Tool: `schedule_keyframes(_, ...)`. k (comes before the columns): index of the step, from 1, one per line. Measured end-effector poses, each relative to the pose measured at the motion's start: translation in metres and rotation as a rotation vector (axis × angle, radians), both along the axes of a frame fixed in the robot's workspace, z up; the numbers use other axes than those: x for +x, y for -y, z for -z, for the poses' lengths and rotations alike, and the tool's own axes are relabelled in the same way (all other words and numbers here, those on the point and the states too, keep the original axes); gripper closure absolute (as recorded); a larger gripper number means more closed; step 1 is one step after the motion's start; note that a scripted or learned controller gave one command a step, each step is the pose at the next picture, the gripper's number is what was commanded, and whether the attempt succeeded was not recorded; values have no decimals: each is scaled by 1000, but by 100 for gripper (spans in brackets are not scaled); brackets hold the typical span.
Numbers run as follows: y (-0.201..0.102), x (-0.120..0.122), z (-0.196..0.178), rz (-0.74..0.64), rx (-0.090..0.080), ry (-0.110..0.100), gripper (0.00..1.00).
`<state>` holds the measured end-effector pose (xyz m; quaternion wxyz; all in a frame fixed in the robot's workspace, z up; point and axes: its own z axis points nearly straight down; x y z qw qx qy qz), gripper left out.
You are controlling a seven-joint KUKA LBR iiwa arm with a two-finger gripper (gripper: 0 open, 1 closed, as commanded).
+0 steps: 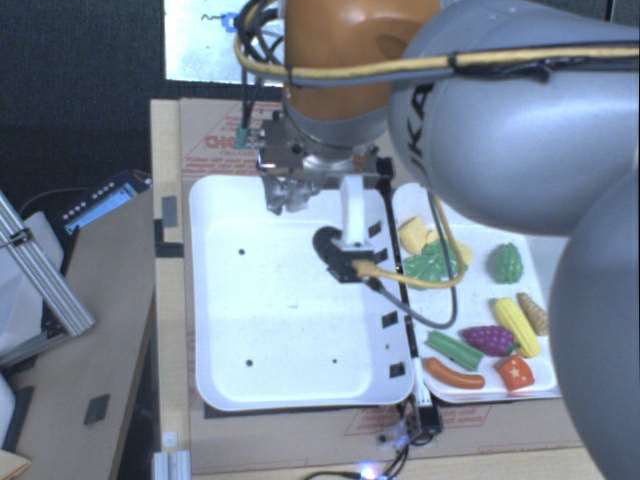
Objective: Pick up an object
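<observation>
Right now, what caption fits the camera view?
Claw hovers over the view-left bin's far edge; toy vegetables lie in the view-right bin.

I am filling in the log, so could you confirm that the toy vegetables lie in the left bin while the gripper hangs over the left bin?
Not quite: the toy vegetables lie in the right bin, not the left, as the camera view shows. The gripper does hang over the left bin.

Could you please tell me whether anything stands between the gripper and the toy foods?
Nothing loose that I can see. The gripper hangs over the neighbouring bin, so only the bins' adjoining rims separate it from the toy foods.
</observation>
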<state>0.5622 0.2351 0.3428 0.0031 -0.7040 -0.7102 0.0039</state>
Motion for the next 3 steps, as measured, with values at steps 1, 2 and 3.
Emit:
schedule_keyframes(1,1,-2,-141,2,9,26,100)
schedule_keyframes(2,1,66,-144,9,3,16,100)
schedule_keyframes(3,1,3,-47,5,-1,-1,100)
